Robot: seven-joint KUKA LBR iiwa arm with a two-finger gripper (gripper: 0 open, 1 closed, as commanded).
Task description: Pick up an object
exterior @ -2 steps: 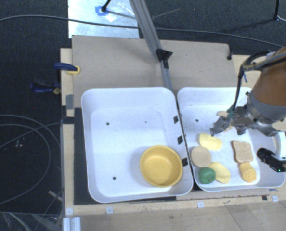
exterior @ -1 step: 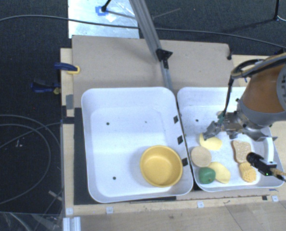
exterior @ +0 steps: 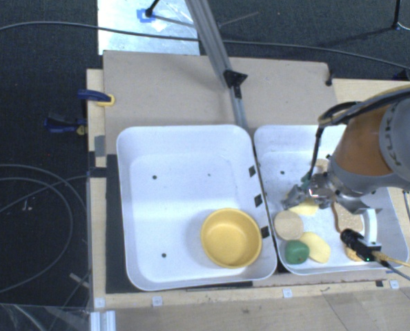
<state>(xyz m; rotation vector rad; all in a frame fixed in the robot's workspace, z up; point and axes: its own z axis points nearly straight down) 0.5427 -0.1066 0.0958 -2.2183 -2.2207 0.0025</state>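
Observation:
The right bin (exterior: 281, 150) holds several small objects near its front. A beige round disc (exterior: 288, 225) lies by the bin's left wall. In front of it sit a green lump (exterior: 297, 252) and a yellow lemon-shaped piece (exterior: 318, 247). A pale yellow piece (exterior: 308, 209) lies just under my gripper (exterior: 300, 194). The gripper hangs low over the middle of this bin, just behind the disc, on the grey arm with its orange band (exterior: 360, 147). A brown piece (exterior: 353, 221) is partly hidden by the wrist.
A yellow bowl (exterior: 231, 237) sits at the front right of the left bin (exterior: 170, 157). A slanted grey pole (exterior: 212, 33) reaches down to the bins' back edge. Cables (exterior: 360, 247) trail from the wrist over the right bin's front right corner.

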